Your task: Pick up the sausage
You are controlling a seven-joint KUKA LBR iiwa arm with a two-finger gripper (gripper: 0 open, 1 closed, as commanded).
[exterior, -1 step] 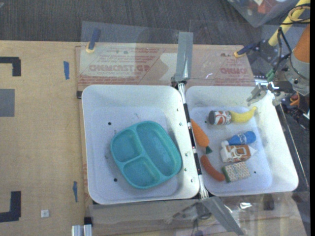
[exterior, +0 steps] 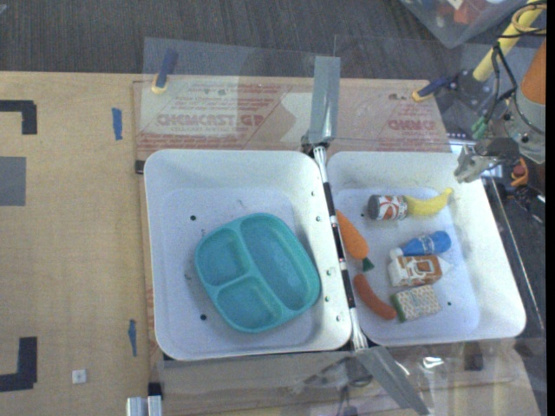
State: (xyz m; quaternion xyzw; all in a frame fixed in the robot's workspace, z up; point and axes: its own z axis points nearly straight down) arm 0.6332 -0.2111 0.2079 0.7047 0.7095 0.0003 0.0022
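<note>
Two white bins sit side by side on a tan surface (exterior: 69, 258), seen from above at a slant. The left bin (exterior: 169, 180) holds a teal tray (exterior: 257, 272) with three compartments, lying slightly askew. The right bin (exterior: 494, 258) carries the small items: the sausage (exterior: 374, 296) — a reddish-orange link — lies tilted near the bin's left wall, low in the bin, its lower end just beside a speckled box (exterior: 416, 303). Above the sausage, along the same wall, lies a carrot (exterior: 352, 239) with its green tip pointing down toward it. A small carton (exterior: 414, 270) sits just above the box, and a blue bottle (exterior: 427, 244) lies beside the carton's top. Higher up, a can (exterior: 387, 207) on its side touches a banana (exterior: 430, 203).

At the frame's right edge the arm (exterior: 529, 111) enters, yellow cables looping above it. Its gripper (exterior: 471, 168) hangs over the right bin's upper right corner — well apart from the sausage, with nothing between its fingers; whether those fingers are apart or together cannot be told from this angle.
</note>
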